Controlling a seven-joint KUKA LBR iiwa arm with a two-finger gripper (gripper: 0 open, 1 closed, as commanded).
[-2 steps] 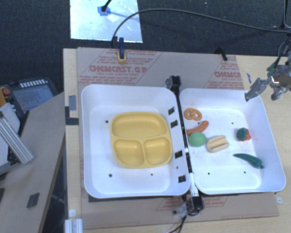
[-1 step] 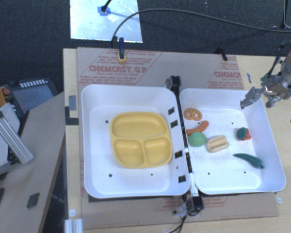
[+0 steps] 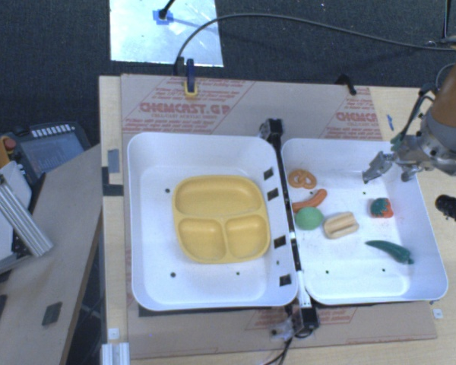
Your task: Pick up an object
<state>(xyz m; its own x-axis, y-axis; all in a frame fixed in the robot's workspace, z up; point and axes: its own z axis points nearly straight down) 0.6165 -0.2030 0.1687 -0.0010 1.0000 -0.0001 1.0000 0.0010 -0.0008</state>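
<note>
I'm hovering my gripper [image 3: 389,166] over the right bin [image 3: 433,280], fingers spread open, holding nothing.

Nearest target is the small red-and-green toy [image 3: 380,207], sitting just below my fingers near the bin's right wall; probably light, stiff plastic, a bit slippery, best pinched across its middle. It's looking stubby, no clear long axis; can't tell which way it's pointing.

Both white bins [image 3: 205,147] look like smooth, faintly glossy plastic — as does the yellow divided tray [image 3: 216,219] — while printed brown cardboard [image 3: 243,101] lies matt beneath them and a metal plate [image 3: 137,21] gleams on dark, rough carpet [image 3: 45,52].
</note>
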